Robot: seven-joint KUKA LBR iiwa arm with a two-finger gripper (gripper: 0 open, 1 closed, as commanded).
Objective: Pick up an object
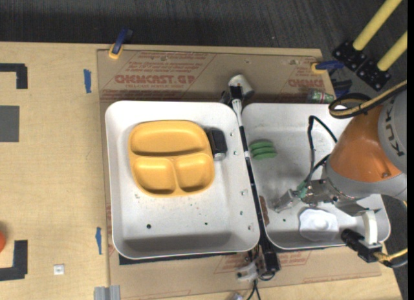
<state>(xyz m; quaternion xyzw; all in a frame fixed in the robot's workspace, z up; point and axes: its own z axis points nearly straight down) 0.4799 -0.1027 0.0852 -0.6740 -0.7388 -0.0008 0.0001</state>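
Gripper (pixel 284 202) low in the right bin (pixel 284 124)

Whether it is open or closed, I cannot tell; a white object (pixel 318 224) lies just beside it.

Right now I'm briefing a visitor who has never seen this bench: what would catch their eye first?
The big yellow divided tray in the left bin, with a dark object at its right edge. Then the arm's orange band over the right bin, near a small green object.

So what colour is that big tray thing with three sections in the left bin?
Yellow: the divided tray shows clearly in the camera view.
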